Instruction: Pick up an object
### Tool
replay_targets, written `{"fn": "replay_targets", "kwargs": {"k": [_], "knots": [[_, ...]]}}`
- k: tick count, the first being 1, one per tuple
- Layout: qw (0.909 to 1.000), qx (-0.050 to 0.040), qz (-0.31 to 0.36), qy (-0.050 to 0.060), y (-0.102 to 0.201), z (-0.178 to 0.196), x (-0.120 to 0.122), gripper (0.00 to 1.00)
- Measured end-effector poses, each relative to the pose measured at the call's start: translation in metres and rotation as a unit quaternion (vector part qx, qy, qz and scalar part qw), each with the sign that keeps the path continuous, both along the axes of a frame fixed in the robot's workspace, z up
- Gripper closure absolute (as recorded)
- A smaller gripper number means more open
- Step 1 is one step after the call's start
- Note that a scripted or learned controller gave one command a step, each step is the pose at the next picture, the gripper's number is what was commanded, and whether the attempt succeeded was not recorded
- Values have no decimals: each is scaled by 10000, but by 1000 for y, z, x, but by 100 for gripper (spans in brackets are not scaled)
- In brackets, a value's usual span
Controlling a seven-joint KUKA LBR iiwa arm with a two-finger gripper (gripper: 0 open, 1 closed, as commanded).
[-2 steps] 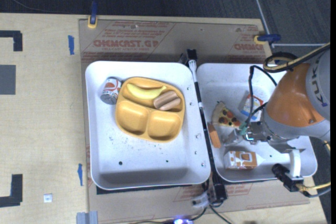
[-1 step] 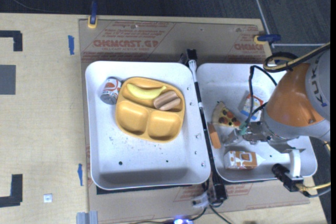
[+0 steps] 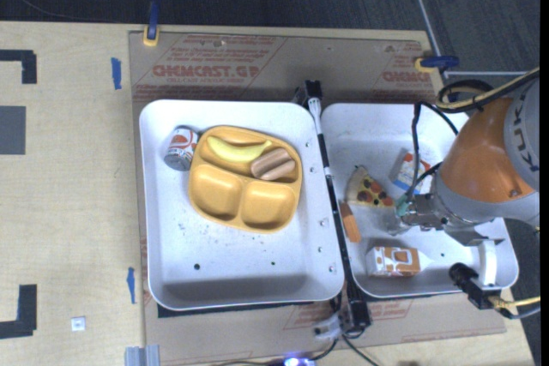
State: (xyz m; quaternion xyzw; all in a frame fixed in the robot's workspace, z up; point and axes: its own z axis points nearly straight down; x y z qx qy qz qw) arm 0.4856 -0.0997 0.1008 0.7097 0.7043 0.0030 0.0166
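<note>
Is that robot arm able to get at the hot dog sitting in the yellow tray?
Probably yes, though not at once. The hot dog lies uncovered on top of the yellow tray in the left bin, while the gripper sits low in the right bin, so the arm must cross the divider.

I count 2 white bins (image 3: 163, 270) – left w/ 1 yellow tray (image 3: 232, 197), 1 banana (image 3: 233, 150), 1 hot dog (image 3: 273, 165), 1 can (image 3: 180, 148); right w/ 1 pizza slice (image 3: 367, 189), 1 carrot (image 3: 350, 223), 1 carton (image 3: 395, 261), 1 bottle (image 3: 403, 170).
</note>
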Motion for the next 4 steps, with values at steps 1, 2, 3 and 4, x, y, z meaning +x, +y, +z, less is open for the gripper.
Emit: {"fn": "replay_targets", "kwargs": {"k": [1, 2, 3, 4], "knots": [[10000, 1, 2, 2, 0, 0, 0, 0], [9999, 84, 39, 80, -2, -11, -3, 0], [10000, 15, 14, 24, -8, 0, -1, 100], [10000, 15, 14, 25, -8, 0, -1, 0]]}}
